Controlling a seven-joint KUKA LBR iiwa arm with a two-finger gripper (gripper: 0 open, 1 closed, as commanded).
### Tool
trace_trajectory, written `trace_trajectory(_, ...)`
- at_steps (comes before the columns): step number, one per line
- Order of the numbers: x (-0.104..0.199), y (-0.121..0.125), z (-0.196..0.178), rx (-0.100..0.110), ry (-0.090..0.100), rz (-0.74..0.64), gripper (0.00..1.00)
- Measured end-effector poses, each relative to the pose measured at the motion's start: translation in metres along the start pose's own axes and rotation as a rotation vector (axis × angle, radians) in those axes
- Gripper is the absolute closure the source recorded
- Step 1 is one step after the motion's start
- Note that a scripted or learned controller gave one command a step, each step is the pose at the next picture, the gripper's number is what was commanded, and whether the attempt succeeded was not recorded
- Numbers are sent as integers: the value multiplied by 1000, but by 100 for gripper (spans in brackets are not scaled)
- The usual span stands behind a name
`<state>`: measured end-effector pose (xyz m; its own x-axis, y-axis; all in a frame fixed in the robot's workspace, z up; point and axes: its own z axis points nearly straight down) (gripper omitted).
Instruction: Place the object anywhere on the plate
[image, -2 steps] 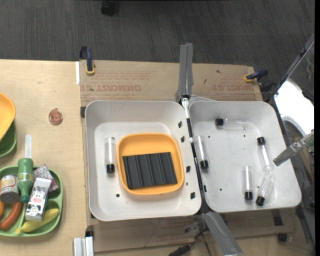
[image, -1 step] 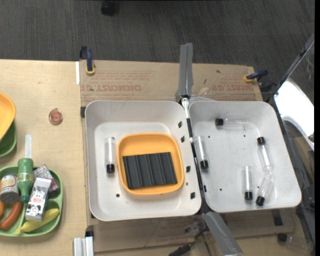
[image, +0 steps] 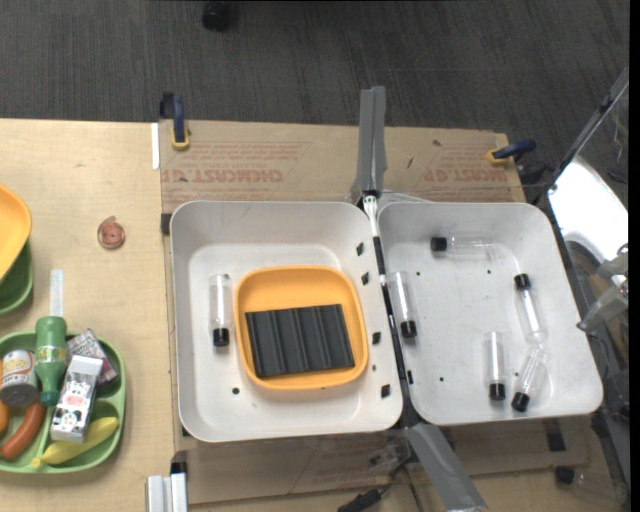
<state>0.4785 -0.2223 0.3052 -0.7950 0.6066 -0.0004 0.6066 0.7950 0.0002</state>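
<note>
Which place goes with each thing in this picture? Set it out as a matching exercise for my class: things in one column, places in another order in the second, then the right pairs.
Things:
1. orange plate
2. black block
3. green bottle
4. pink disc

Places:
A. on the bare bench, left of the bins
B. in the left bin
C. on the green tray at far left
D. on the orange plate

Pairs: 1-B, 2-D, 3-C, 4-A
</note>
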Motion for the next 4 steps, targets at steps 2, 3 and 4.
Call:
trace_trajectory(2,0,1,1,-1,-2,-603,0)
trace_trajectory(3,17,23,196,-2,-4,-864,0)
trace_trajectory(4,-40,62,159,-2,-5,-1197,0)
